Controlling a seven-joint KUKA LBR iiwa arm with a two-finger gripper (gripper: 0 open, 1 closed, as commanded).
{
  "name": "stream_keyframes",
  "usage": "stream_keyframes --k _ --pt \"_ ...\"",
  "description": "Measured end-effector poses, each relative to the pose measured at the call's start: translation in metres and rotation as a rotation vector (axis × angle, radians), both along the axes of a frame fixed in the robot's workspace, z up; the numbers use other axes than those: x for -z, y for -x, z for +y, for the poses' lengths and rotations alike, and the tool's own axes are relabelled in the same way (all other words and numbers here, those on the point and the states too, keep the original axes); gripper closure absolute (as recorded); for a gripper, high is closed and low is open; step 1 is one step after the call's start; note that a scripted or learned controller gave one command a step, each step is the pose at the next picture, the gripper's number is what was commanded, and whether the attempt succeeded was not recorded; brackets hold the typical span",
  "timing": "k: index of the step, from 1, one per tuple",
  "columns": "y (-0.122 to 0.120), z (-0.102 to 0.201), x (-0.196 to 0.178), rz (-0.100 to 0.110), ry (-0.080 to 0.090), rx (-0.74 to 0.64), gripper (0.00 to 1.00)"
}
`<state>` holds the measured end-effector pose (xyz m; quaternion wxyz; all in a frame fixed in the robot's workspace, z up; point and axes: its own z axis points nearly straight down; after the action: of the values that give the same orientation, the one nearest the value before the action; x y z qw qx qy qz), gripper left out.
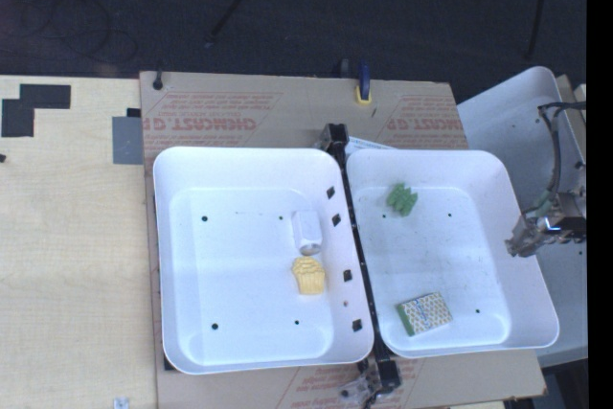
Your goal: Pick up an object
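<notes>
Bench carries two bins. Left bin [177, 206]: yellow object [308, 276] and clear cup [307, 231] near right wall. Right bin [517, 206]: green object [401, 199] toward far-left corner, patterned sponge [424, 312] near front edge. Gripper [525, 242] at right rim; aperture not discernible.

Two shallow white plastic bins sit side by side on a brown cardboard sheet [239, 115] printed with reversed red lettering, laid over a pale wooden bench [67, 254]. The left bin [182, 206] holds a small clear-white plastic cylinder [307, 232] lying near its right wall, with a yellow crinkled, cupcake-shaped toy [308, 276] just below it, close but apart. The right bin [522, 302] holds a small green lumpy object [401, 199] toward its upper left and a green-edged rectangular sponge with a pale patterned face [424, 312] near its lower edge. The metal gripper [541, 232] hangs beyond the right bin's right rim.
</notes>
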<state>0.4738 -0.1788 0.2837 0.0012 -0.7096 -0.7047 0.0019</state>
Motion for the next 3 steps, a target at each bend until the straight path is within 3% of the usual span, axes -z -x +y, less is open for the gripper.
stream_keyframes --k 1,2,3 --pt "-0.022 -0.036 -0.049 -0.007 0.002 -0.005 1.0" --pt "-0.019 -0.033 -0.015 0.001 -0.003 -0.007 1.0" --pt "-0.042 -0.033 0.01 0.0 -0.003 -0.01 1.0"
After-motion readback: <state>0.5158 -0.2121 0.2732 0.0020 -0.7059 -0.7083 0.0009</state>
